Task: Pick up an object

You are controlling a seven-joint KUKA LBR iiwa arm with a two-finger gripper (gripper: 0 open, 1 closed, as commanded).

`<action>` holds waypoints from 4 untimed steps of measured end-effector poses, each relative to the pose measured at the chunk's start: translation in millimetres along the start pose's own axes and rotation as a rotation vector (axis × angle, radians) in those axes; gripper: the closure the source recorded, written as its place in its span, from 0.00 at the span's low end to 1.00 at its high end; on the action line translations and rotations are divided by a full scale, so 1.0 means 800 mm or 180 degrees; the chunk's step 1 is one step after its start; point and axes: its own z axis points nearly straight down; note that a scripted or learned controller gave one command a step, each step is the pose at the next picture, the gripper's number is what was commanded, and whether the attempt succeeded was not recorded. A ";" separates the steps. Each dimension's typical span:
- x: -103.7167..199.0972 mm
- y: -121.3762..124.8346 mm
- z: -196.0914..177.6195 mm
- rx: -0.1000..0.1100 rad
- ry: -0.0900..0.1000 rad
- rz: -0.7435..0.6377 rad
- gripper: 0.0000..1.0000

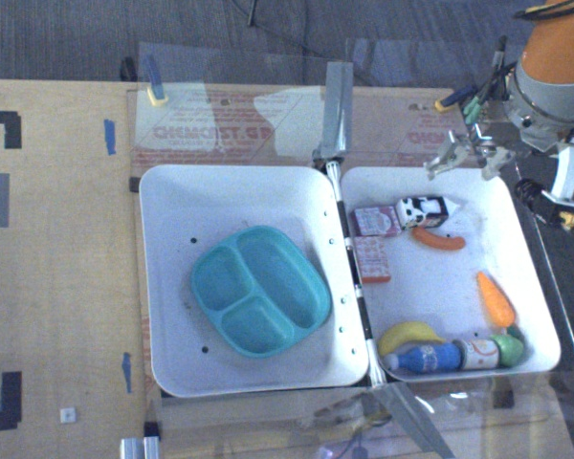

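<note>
Wooden bench point(57, 256), teal tray point(259, 290) in left bin point(163, 199); jaws point(471, 159) spread wide, holding nothing

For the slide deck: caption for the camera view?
End effector above right bin's far rim; teal divided plate in left bin.

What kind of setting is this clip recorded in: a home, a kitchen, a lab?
Most likely a robotics lab bench set up for grasping trials. Two white bins, left and right, sit on taped cardboard, the left bin holds a teal divided plate, the right toy food and bottles, and the robot's hand hovers above.
</note>
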 end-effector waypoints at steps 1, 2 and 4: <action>-0.039 -0.018 -0.097 -0.0010 -0.0007 -0.0373 0.00; -0.134 -0.096 -0.005 -0.0005 -0.0005 -0.0342 0.00; -0.132 -0.096 -0.084 -0.0006 -0.0005 -0.0542 0.00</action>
